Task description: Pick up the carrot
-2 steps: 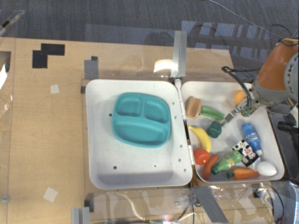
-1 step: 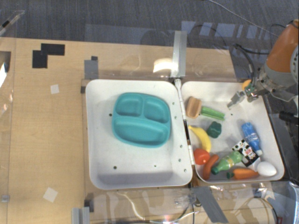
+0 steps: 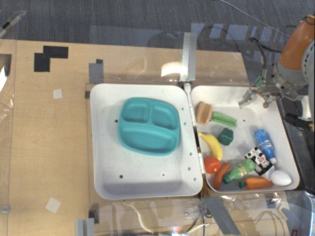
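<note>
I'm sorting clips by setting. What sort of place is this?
Probably a robotics lab: a wooden bench with two white bins, a robot arm, and toy food such as a carrot.

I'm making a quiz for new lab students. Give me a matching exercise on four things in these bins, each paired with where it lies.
Things:
1. carrot
2. teal divided plate
3. white egg
4. banana

Places:
A. alone in the left bin
B. near edge of the right bin, just left of the egg
C. near right corner of the right bin
D. by the right bin's left wall, above the tomato

Pairs: 1-B, 2-A, 3-C, 4-D
</note>
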